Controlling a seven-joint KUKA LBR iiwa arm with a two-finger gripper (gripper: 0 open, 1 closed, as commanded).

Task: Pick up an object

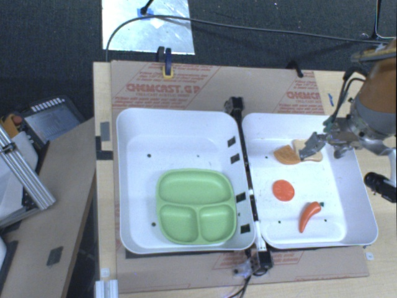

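Observation:
The right bin holds three small objects. A tan bread-like piece lies toward its back, with a pale slice just right of it. A red-orange round disc sits in the middle. An orange-red pepper with a green stem lies nearer the front. My gripper reaches in from the right and hovers right over the pale slice beside the tan piece. Nothing shows between its fingers.
The left bin holds a green three-compartment tray. A black clip divider runs between the bins. The arm's grey body crosses the right bin's far right edge. A cardboard sheet lies under both bins.

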